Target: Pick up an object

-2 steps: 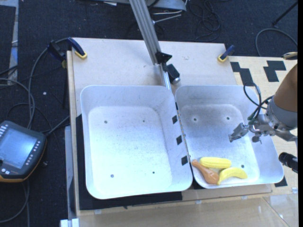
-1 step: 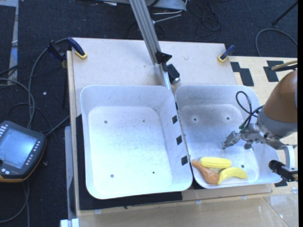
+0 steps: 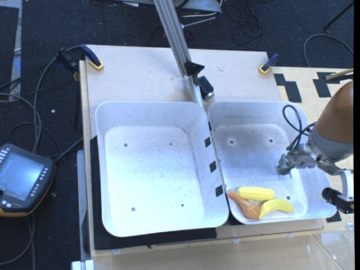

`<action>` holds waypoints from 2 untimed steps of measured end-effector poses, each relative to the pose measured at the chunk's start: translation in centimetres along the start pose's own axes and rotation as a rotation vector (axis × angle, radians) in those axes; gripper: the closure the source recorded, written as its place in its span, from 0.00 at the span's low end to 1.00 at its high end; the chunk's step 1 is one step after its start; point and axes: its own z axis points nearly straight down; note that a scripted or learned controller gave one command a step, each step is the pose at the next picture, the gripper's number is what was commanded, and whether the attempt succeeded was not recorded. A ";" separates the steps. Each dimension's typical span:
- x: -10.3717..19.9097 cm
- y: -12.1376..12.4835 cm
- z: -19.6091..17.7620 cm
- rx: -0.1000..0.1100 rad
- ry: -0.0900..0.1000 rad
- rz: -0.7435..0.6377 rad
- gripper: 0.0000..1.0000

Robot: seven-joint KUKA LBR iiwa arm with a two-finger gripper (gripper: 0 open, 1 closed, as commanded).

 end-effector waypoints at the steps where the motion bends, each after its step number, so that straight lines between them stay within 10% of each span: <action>1: 0.1 1.1 -4.9 -0.004 -0.001 -0.001 1.00; 2: 0.4 0.2 -9.8 -0.004 -0.001 0.000 1.00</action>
